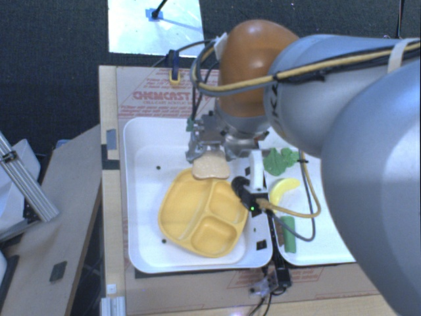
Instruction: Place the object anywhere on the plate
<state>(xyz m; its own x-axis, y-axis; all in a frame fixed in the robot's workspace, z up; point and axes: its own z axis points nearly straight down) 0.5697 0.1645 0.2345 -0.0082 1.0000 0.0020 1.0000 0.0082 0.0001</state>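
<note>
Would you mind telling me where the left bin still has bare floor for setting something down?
The left bin has bare white floor along its left wall, beside the yellow plate, and a strip in front of the plate. The plate's compartments lie bare too. It is crowded at the plate's far edge, where the gripper and the tan object sit.

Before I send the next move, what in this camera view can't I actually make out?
- Hand: its fingers sit behind the wrist, so its grip on the bread slice is unreadable.
- Right bin: the arm covers most of it; the green toy, banana and green stick show partly.
- Yellow plate: upper edge hidden under the bread.
</note>
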